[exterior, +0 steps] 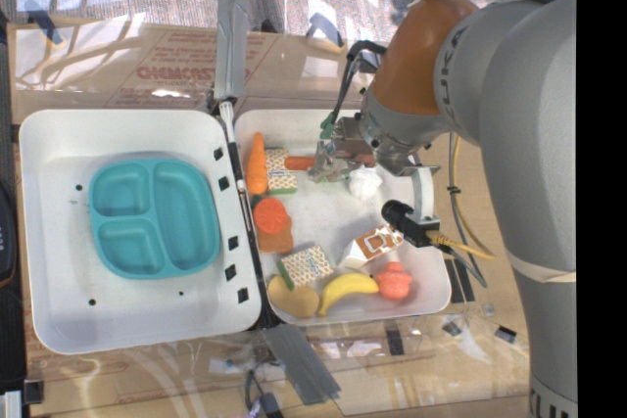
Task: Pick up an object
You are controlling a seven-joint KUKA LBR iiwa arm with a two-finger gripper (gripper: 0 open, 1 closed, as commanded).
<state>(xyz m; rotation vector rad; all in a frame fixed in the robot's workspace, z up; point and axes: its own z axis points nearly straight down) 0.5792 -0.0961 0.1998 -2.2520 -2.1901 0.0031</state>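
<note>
The hand (329, 162) is seen low inside the right bin (431, 294), near its far wall, reached in from the right under the grey arm (509, 83) with its orange band (416, 49). Whether the hand is released or clenched cannot be told; nothing is seen held in it.

Just left of the hand, a patterned block (281, 173) with an orange piece at its far end is lying, and further left, against the bin's left wall, an orange carrot (257, 163) is placed lengthwise. Just right of the hand a small white object (364, 182) is seen. Nearer the camera and left of the hand, an orange-red round item (272, 220) is resting. Well nearer the camera from the hand, a second patterned block (307, 263), a tan item (294, 299), a yellow banana (348, 289) and a pink-red item (394, 281) are grouped along the bin's near wall. A small brown and white box (377, 243) is lying nearer and to the right of the hand.

Far left of the hand, a teal divided plate (152, 215) is set in the left bin (59, 308). Both bins are carried on the table (127, 73).
</note>
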